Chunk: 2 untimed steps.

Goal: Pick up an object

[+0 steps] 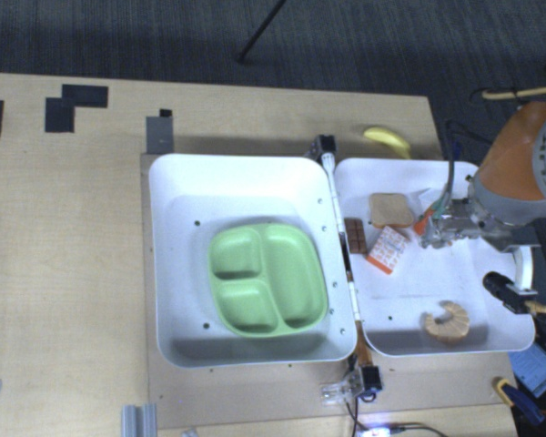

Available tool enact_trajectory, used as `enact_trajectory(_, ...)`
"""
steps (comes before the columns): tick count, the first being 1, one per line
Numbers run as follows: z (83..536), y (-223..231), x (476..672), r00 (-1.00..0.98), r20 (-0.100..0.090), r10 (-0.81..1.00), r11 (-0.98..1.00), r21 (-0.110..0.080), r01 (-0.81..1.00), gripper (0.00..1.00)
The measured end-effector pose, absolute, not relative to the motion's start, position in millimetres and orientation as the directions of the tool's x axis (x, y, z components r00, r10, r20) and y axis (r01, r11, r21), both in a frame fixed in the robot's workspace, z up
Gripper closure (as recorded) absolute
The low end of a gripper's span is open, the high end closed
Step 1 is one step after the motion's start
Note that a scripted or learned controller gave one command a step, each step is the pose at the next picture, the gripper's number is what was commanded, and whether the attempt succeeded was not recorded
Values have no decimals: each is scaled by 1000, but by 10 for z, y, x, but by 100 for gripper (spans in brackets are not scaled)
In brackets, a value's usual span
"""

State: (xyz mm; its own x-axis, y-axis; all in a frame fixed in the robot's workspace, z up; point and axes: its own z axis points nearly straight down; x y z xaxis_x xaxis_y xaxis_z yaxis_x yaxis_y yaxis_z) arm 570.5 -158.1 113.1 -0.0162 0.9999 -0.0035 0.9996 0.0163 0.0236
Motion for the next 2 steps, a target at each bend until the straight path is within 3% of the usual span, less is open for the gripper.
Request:
enact_trajectory(1, 2369, -630, 6172, -7, 1, 1000, 7, 6, 1000, 100)
enact_trajectory(2, 2358, -644, 6165, -7, 0, 1000, 7, 3, 1000, 0)
